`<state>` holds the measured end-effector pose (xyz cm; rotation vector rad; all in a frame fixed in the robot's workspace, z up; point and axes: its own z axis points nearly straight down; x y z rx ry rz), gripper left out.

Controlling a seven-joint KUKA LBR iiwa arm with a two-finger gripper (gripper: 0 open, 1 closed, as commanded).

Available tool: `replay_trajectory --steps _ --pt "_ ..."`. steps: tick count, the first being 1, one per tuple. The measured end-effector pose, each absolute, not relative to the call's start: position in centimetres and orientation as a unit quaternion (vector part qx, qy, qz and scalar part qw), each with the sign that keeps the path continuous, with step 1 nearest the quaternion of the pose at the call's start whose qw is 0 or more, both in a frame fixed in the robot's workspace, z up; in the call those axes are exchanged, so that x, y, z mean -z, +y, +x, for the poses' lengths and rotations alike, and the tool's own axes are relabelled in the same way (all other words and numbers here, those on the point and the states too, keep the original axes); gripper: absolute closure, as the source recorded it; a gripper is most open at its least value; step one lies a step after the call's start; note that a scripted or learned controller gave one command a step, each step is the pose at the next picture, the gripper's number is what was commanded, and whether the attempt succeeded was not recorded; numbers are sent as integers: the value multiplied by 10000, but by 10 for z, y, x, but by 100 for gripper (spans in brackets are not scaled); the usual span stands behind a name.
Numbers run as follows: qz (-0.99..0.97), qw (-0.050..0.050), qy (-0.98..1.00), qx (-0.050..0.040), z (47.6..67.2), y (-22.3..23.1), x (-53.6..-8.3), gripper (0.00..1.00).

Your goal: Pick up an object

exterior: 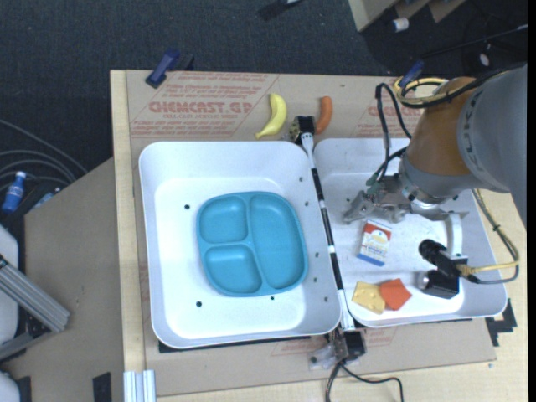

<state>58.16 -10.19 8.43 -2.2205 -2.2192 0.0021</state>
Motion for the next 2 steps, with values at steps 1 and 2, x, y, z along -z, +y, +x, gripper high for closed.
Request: replay_trajectory --steps 1,2 --pt "-7072 6 -7070 -1 582 -102 -94 100" --pt "-7074 8 -7069 -1 582 -101 -94 0"
